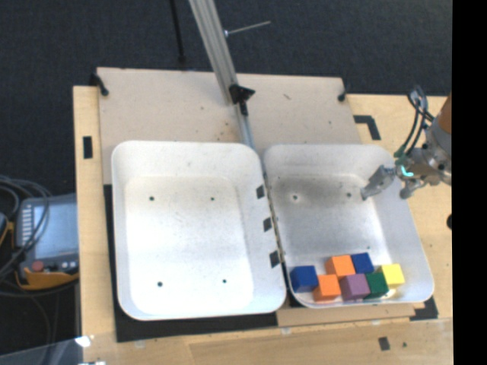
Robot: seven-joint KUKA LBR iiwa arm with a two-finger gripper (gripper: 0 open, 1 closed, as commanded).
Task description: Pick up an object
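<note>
Several small coloured blocks lie clustered at the near edge of the right bin: a blue block, two orange blocks, a second blue block, a purple block, a green block and a yellow block. My gripper hangs over the right bin's far right corner, well above and away from the blocks. Its two fingers are spread apart and open, with nothing between them.
The left bin sits beside the right one. A slanted metal rail rises from the back between the bins. A pendant device with cables rests off the bench's left edge.
</note>
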